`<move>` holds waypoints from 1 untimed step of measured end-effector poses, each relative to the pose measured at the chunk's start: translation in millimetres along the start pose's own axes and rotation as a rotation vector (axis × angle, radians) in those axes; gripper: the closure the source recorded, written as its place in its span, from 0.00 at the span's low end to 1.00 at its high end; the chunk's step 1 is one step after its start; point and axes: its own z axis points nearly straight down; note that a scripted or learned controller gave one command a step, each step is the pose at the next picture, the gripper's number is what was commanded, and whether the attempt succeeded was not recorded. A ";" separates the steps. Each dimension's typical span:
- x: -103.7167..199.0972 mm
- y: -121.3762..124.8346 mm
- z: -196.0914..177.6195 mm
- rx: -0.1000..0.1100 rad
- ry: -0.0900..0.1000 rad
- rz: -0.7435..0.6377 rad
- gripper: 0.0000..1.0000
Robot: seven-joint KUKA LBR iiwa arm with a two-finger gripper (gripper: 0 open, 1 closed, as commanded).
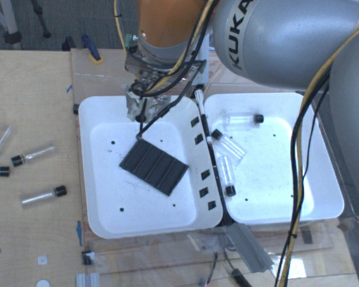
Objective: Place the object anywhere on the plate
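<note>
Several loose vials (43, 195) lie scattered on the wooden bench (30, 100) at the far left, clear tubes with black caps, all well apart from the bins. Moving in, there's a blue clamp (94, 54) near the bench's back edge, just beyond the left bin's corner.

Now the left bin (102, 220), white and shallow. And there's the plate (154, 167), a dark ribbed rectangle lying flat on the bin floor, turned at a slant, one corner pointing up toward the back wall. Its ribbed top is bare.

Right above that upper corner hangs the gripper (145, 109), down inside the back part of the left bin, cables looping round it, the orange band (167, 11) directly overhead. Something thin and dark reaches from it toward the plate's corner; whether it touches, I can't tell. Open or closed? Can't tell that either from this angle, and I can't make out anything held.

Across the divide, a row of small black tabs (203, 175) runs along the shared rims. Then the right bin (323, 208), and that's where the capped vials (227, 145) are: three of them on its left half, one near the back wall, two closer to the divide. The grey arm (287, 34) sweeps in over the top right
</note>
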 end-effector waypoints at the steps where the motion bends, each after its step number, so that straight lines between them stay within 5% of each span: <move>1: 5.6 -1.1 53.3 -0.001 0.000 -0.326 1.00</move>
